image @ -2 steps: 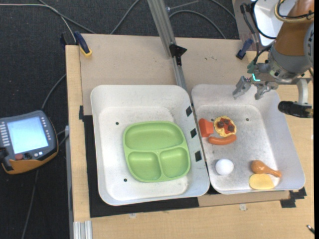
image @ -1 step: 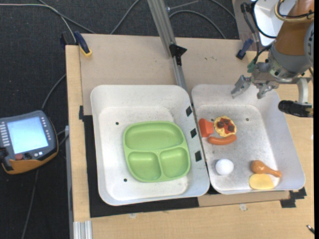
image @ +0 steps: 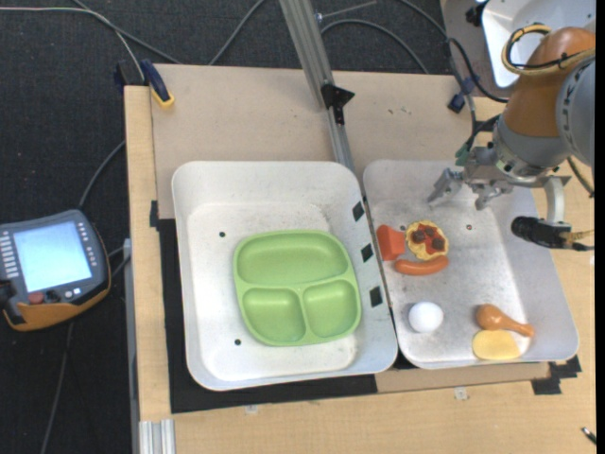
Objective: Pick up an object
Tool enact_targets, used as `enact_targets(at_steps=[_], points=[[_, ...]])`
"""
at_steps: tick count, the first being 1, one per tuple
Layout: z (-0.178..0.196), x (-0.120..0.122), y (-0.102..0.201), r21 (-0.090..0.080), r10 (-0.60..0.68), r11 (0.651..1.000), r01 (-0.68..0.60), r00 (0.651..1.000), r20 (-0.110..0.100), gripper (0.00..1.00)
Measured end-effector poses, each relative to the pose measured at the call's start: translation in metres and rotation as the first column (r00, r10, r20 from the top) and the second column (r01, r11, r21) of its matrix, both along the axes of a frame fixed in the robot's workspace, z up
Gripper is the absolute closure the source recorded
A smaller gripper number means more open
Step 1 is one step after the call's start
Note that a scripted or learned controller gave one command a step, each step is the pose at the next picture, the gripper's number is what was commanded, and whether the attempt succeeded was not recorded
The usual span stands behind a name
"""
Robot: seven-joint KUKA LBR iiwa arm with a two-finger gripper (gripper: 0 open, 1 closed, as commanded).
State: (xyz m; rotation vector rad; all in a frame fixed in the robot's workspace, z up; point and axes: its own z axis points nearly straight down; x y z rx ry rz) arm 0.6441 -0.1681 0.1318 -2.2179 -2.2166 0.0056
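Overhead, a slanted view looks down on a tan desk [image: 246, 112] carrying two shallow white bins side by side. In the left bin [image: 198, 197] lies a green divided plate [image: 298, 287] with three compartments. In the right bin [image: 529, 291] are several toy foods. An orange piece [image: 388, 242] sits near the bin's left wall, touching a small round pizza [image: 426, 239], and a sausage [image: 422, 267] lies just below the pizza. A white ball [image: 425, 317] rests lower down. Near the bottom right corner lie a brown drumstick [image: 503, 322] and, just beside it, a yellow piece [image: 496, 346].

The grey arm with its orange band [image: 544, 78] reaches in from the right. Its jaws [image: 470, 189] hang over the upper part of the right bin, their fingers spread apart and gripping nothing. They sit apart from all the toys, above the pizza in the view.

A handheld screen unit [image: 49, 268] lies on the dark floor at the left.
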Motion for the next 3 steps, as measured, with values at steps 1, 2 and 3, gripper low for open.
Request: enact_targets(at_steps=[1,2,3], points=[[-0.049,0.0,0.001,0.0,0.001,1.0,-0.001,1.0,0.004,0.0],[-0.034,0.002,0.001,-0.002,0.002,1.0,-0.002,1.0,0.009,1.0],[0.01,0.007,-0.003,-0.003,0.001,1.0,-0.001,1.0,0.012,1.0]])
